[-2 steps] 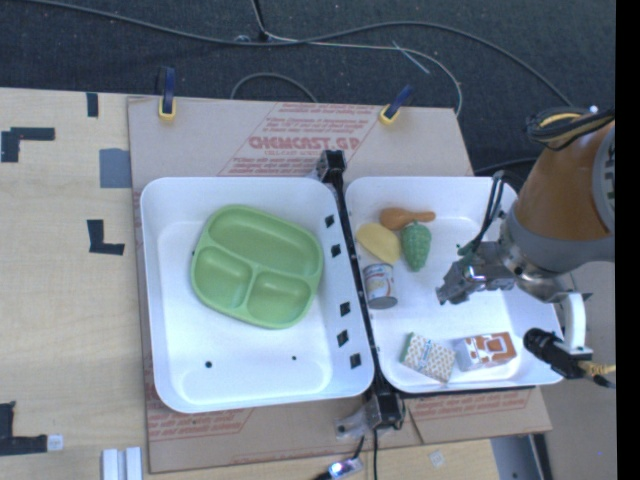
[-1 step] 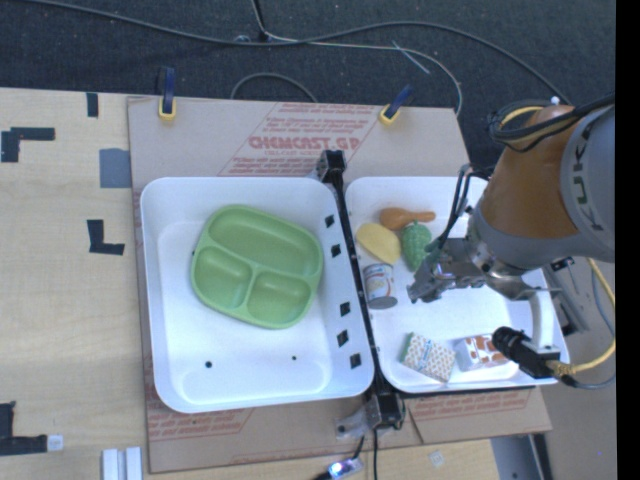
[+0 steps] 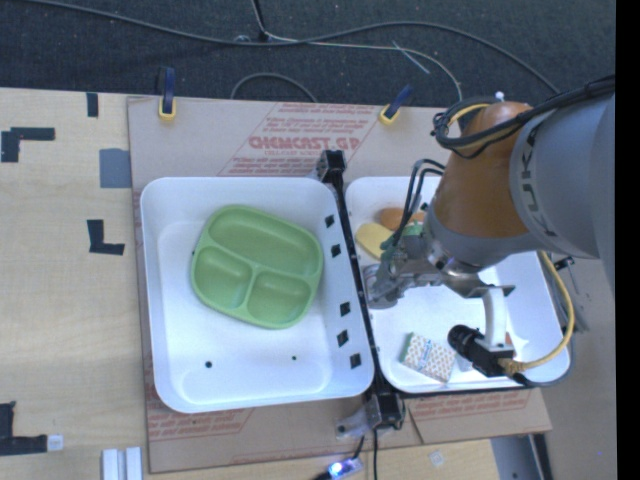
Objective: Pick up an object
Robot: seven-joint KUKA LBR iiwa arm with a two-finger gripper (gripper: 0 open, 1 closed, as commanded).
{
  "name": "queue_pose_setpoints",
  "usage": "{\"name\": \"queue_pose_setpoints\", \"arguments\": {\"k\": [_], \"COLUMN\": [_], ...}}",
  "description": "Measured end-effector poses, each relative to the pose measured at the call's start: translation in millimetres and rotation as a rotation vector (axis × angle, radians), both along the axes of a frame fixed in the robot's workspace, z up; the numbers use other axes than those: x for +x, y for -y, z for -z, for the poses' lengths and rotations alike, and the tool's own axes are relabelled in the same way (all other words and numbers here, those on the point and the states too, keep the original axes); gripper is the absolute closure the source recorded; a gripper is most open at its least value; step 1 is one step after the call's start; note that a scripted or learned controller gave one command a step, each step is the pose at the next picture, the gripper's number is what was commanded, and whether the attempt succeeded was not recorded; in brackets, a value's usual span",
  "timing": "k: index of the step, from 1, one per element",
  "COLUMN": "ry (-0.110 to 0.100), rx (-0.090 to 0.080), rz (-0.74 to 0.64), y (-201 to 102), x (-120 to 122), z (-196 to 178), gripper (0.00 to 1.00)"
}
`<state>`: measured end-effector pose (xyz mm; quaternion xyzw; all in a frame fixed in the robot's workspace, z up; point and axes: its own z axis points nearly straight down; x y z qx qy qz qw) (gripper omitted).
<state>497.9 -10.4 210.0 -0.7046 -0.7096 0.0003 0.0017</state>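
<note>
- The nearest candidates sit just above my gripper (image 3: 383, 286) in the right bin (image 3: 545, 363): a yellow rounded piece (image 3: 373, 236) with an orange piece (image 3: 390, 215) behind it, both partly hidden by my wrist, so I can't name them more closely.
- Lower in the same bin, near the front wall, lies a small patterned packet (image 3: 427, 356), flat and apart from me.
- My gripper hangs low over the right bin's left side, close to the divider (image 3: 345, 268). Whether my fingers are spread or closed I cannot tell; the view is too blurred and crowded there, and I see nothing clearly between them.
- My judgement: the pick is not yet done. Nothing is visibly lifted, and every object appears to rest in its bin. What is left is closing on one thing and raising it.
- The left bin (image 3: 165, 363) holds a green sectioned plate (image 3: 258, 265), three compartments, lying flat.
- Writing: the cardboard sheet (image 3: 290, 138) under the bins carries red print that seems to start "CHEMCAST"; the rest is too small to read. My grey arm shows part of the letters "KUKA" (image 3: 526, 193).
</note>
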Motion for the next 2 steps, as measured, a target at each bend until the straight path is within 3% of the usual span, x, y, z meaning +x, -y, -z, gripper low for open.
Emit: {"name": "queue_pose_setpoints", "arguments": {"k": [2], "ry": [-0.002], "rx": [-0.001], "rz": [0.0], "y": [-110], "x": [-7], "z": [-2], "gripper": [1.0]}}
